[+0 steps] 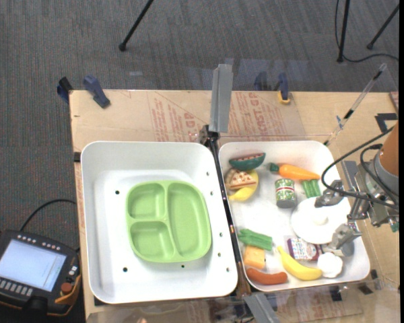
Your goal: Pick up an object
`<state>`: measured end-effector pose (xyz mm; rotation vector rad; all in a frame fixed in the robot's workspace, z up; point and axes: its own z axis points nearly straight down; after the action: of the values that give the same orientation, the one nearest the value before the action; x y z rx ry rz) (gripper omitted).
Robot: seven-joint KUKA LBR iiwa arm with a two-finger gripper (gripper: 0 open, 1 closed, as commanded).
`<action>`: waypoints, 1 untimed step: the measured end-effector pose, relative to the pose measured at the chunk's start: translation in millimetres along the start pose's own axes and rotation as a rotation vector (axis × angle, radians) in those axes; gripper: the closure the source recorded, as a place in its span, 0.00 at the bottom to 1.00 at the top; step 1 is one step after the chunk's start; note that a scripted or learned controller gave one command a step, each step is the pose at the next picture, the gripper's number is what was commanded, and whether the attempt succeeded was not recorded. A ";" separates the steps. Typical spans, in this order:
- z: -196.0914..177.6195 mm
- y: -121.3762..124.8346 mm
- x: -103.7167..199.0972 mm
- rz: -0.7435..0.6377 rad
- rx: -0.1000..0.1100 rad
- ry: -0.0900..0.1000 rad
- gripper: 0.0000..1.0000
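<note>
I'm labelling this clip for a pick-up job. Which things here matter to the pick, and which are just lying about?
Belongs to the job:
pincer, hovering at the right bin
white plate
banana
carrot
green can
sausage

Just lying about:
green divided tray in the left bin
handheld controller
blue clamp

At frame left a green tray (168, 221) lay in the left bin (94, 180), while at lower right the gripper (342, 215) hung over a white plate (316, 222) in the right bin (303, 148) among a carrot (298, 172), can (285, 192) and banana (297, 265).
</note>
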<state>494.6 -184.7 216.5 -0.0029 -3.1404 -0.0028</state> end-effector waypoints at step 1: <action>117.3 24.9 -80.9 0.014 0.001 -0.005 0.00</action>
<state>575.4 -159.7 99.1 -0.0246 -3.1457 -0.0012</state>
